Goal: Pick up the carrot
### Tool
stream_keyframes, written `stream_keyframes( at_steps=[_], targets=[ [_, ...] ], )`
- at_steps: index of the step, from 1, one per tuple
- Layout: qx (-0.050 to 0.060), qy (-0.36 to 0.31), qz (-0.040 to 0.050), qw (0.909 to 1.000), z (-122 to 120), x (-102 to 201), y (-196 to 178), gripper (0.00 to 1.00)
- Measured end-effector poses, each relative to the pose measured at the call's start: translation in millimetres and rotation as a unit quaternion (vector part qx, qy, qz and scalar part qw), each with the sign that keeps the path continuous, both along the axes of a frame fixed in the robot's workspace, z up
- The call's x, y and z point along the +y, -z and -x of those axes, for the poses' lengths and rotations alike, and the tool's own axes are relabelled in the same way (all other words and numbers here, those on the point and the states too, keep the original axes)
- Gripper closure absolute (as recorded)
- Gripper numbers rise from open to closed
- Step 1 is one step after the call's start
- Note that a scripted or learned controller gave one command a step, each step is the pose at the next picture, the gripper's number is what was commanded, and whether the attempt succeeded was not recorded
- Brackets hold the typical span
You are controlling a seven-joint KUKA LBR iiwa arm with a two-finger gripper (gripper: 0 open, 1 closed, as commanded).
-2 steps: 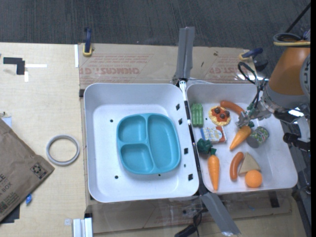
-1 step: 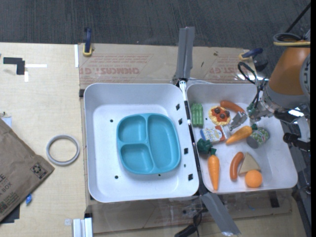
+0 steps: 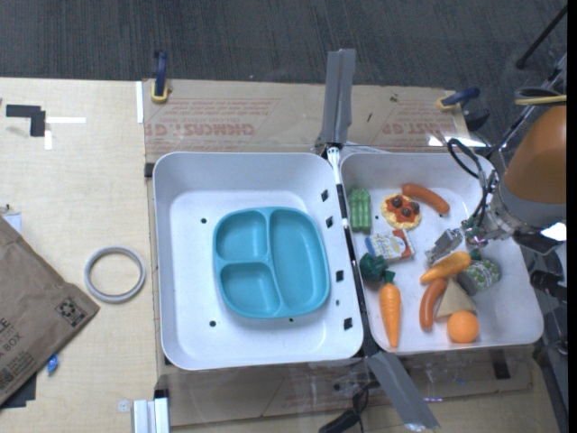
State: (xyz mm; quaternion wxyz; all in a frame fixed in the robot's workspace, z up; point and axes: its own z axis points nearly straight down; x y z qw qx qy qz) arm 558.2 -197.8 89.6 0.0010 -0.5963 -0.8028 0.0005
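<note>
The carrot (image 3: 389,310) is orange with a leafy green top and lies upright-lengthwise near the left wall of the right bin (image 3: 505,339), toward the front. My gripper (image 3: 448,242) hangs over the middle of that bin, up and to the right of the carrot and apart from it. It sits just above a small orange elongated piece (image 3: 449,264). The arm's orange band (image 3: 541,156) rises at the right.
Around the gripper lie a red sausage (image 3: 432,303), an orange fruit (image 3: 462,327), a hot dog (image 3: 425,198), a small pizza (image 3: 402,210), a green vegetable (image 3: 361,210) and a small packet (image 3: 389,244). The left bin (image 3: 180,242) holds a blue divided plate (image 3: 270,262).
</note>
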Motion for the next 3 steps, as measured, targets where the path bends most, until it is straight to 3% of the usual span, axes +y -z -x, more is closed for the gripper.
stream_keyframes(
  at_steps=[1, 2, 3],
  targets=[
    [0.001, -0.117, -0.0011, 0.9931, 38.9, 33.1, 0.8, 0.0],
    [0.002, 0.065, -0.0006, 0.9979, 80.8, 86.0, 1.1, 0.0],
    [0.001, 0.012, -0.0024, 0.9999, 79.5, 22.9, 0.5, 0.0]
  ],
)
